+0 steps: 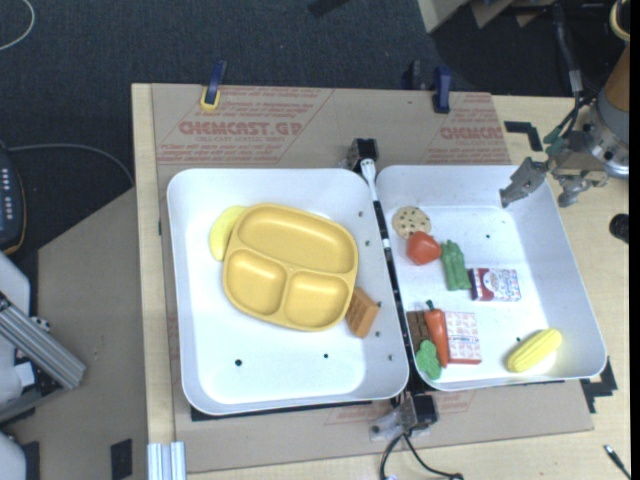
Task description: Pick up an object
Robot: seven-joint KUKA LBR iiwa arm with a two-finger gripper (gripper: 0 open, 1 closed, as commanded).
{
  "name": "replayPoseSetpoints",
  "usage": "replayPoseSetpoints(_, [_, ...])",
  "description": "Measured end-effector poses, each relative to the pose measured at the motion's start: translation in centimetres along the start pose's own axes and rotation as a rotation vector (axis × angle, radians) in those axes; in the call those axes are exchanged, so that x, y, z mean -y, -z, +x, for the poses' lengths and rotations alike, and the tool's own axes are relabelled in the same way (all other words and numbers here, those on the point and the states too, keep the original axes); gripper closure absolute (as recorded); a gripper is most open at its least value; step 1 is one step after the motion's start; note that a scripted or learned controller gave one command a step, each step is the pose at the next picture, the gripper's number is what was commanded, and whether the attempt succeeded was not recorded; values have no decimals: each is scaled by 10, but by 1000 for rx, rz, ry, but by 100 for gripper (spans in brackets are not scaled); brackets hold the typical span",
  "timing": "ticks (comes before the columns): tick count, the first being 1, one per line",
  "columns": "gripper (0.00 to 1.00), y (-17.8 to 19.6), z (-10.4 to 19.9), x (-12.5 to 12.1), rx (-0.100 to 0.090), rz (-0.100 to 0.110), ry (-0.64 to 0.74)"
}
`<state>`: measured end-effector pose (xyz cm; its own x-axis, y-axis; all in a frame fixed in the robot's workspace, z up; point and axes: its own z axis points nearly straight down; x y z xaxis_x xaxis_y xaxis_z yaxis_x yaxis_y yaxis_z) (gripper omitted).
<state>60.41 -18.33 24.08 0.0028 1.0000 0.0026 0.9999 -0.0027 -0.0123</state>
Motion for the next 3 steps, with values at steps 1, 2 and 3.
replayPoseSetpoints(1, [0,7,0,-2,3,-13,3])
replayPoseSetpoints(2, [0,-56,5,-4,1,-5,3])
replayPoseSetpoints(3, [0,-99,7,-2,0,-6,3])
